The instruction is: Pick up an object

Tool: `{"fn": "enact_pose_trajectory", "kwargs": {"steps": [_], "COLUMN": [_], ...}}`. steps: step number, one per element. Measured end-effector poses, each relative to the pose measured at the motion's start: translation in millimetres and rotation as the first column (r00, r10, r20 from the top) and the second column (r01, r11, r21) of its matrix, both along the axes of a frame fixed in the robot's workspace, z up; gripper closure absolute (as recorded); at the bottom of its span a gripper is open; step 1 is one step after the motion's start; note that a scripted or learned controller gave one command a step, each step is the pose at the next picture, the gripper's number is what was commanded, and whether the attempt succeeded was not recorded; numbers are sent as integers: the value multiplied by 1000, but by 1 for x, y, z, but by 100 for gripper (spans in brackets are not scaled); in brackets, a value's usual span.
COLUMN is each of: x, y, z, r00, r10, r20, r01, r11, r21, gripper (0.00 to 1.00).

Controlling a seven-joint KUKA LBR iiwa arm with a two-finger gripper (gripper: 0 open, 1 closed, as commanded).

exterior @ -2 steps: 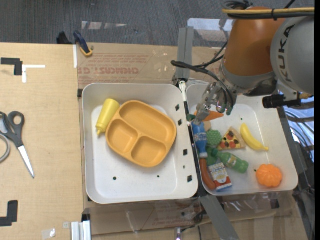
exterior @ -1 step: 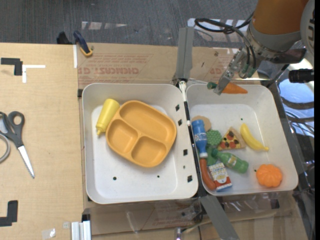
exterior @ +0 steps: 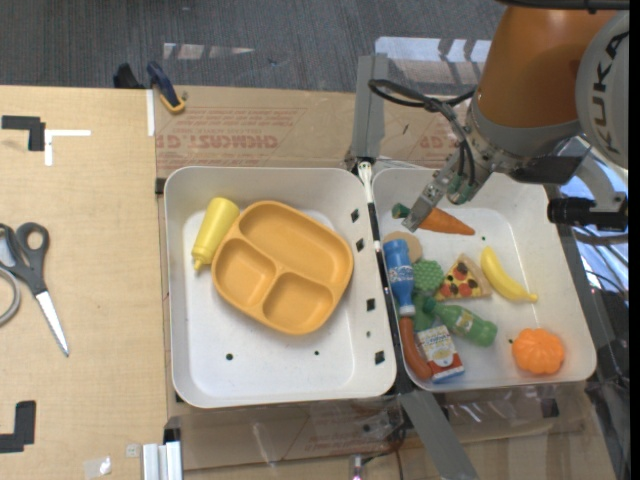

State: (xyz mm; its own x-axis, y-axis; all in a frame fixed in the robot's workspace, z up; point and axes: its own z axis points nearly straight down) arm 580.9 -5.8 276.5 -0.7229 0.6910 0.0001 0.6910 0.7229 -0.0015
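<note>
I have the pincer [exterior: 432, 204] low over the far-left part of the right bin [exterior: 530, 203], and its tip is just beside the leafy end of the toy carrot [exterior: 447, 222]. From this angle the fingers look close together, but I cannot tell if they are spread or pressed, and I see nothing between them, so I do not count the carrot as held.

The carrot lies near the far wall of this bin, apart from the other toys. Nearer to me there is a crowd: a blue can [exterior: 399, 267], a green bumpy toy [exterior: 428, 275], a pizza slice [exterior: 463, 280], a green bottle [exterior: 466, 324], a small carton [exterior: 440, 350] and a red sausage [exterior: 410, 348] along the left wall. The banana [exterior: 506, 275] and the orange pumpkin [exterior: 538, 352] lie toward the right side. In the left bin [exterior: 190, 348] are a yellow divided plate [exterior: 283, 265] and a yellow bottle [exterior: 213, 230].

My worry is the grasp on the carrot. I think the tip sits at its thin end, so the fingers may close on the green top only, and the body could swing or slip out during the lift. The carrot is smooth and tapered, so it may also squirt sideways toward the bin wall if the fingers come down off centre.
</note>
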Motion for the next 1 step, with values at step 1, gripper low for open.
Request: {"fn": "enact_pose_trajectory", "kwargs": {"steps": [1], "x": [39], "y": [41], "z": [11], "r00": [985], "r10": [-171], "r20": [2], "r01": [171], "r11": [985], "r21": [-1], "gripper": [100]}}
